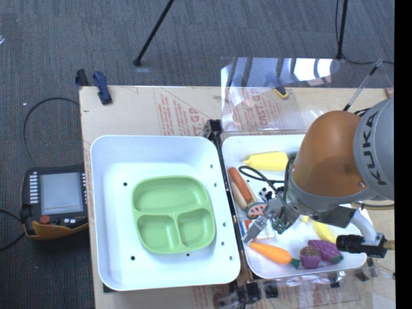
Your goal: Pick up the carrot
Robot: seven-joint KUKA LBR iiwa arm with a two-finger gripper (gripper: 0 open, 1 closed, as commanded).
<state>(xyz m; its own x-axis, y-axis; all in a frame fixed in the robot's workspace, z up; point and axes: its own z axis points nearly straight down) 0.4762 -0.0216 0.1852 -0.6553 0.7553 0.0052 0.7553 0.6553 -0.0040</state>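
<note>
The carrot [271,253], orange with a green stub at its right end, lies near the front edge of the right bin [283,272]. My gripper [262,224] hangs just above and behind it, below the arm's orange band. Its fingers [254,230] are spread apart with nothing between them, and the tips stand a little up-left of the carrot, not touching it.
The right bin also holds a hot dog [240,185], a corn cob [265,161], a watermelon slice [255,208], purple grapes [320,252] and a yellow piece [323,230]. The left bin [109,172] bears a green divided plate [172,213]. A teach pendant [55,201] lies left of the bench.
</note>
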